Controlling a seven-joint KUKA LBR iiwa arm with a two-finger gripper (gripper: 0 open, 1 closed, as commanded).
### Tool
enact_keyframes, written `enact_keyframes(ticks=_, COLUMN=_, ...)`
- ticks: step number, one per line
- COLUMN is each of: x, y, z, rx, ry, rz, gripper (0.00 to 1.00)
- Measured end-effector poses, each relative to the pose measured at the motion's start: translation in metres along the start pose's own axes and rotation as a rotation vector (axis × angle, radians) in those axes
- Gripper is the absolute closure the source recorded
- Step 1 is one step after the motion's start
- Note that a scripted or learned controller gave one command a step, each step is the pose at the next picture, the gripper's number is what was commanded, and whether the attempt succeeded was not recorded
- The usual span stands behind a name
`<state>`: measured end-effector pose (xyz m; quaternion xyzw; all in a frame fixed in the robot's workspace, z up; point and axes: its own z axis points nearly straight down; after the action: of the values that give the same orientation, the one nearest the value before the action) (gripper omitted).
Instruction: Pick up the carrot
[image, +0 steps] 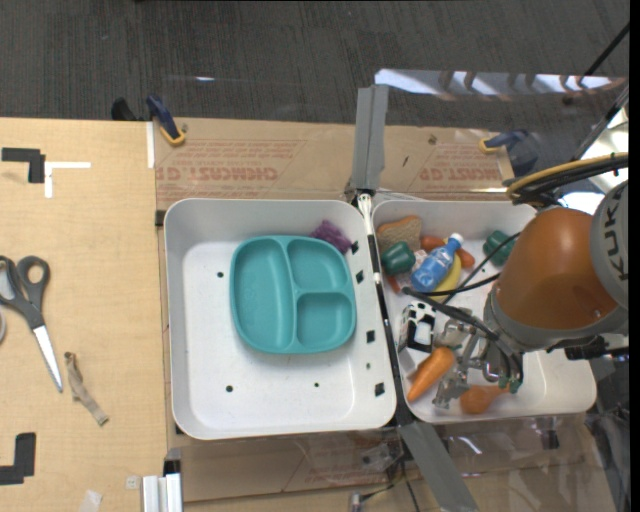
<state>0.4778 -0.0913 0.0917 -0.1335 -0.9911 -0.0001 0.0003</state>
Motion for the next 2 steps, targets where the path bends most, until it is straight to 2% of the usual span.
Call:
enact_keyframes(ticks=1, x=-0.0022, y=-0.0008, z=-0.0099, rx=0.001, ry=-0.006, rz=-0.001, gripper=1.0)
enact_keyframes(ticks=2, x=-0.0031, y=-0.0003, z=-0.0186, rx=0.0, ry=-0.008, rz=-0.003, gripper=1.0)
